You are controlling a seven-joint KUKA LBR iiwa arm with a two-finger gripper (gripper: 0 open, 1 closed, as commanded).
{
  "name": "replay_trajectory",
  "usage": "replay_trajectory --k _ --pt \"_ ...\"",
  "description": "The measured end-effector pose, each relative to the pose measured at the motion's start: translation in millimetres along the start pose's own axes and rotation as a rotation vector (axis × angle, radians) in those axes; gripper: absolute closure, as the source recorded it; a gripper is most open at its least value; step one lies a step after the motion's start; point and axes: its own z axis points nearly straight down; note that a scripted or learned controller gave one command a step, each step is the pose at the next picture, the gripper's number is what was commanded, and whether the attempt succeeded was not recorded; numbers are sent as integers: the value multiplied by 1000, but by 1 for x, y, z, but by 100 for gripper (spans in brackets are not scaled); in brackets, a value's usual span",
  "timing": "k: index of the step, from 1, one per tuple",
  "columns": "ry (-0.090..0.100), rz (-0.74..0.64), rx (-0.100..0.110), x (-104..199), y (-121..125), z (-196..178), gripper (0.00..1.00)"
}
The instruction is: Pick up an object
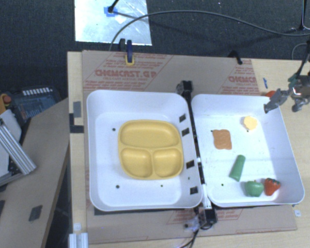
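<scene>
Cardboard (144, 71) covers the wooden bench, dark carpet beyond. Left bin (101, 138) holds a yellow divided tray (149, 149). Right bin (284, 149) holds a yellow piece (250, 122), brown slice (222, 139), green cylinder (237, 167), and green pepper (253, 188) touching a strawberry (271, 186) near its front-right corner. Gripper (284, 101) hovers spread and empty over the far-right rim

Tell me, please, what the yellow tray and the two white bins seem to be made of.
The tray looks like moulded plastic with a matte finish: even yellow colour, rounded edges, three soft-edged compartments, no glare. The left bin and right bin look like thin formed plastic, smooth and slightly glossy: rounded corners, raised rims, uniform white. The exact plastic cannot be told.
</scene>
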Motion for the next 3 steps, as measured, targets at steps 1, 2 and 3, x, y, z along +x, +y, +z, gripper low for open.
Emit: replay_trajectory --k 1,2,3 --pt "1 2 4 -3 -10 53 0" --pt "2 -1 4 8 -10 105 0" --pt "2 0 5 13 -11 167 0"
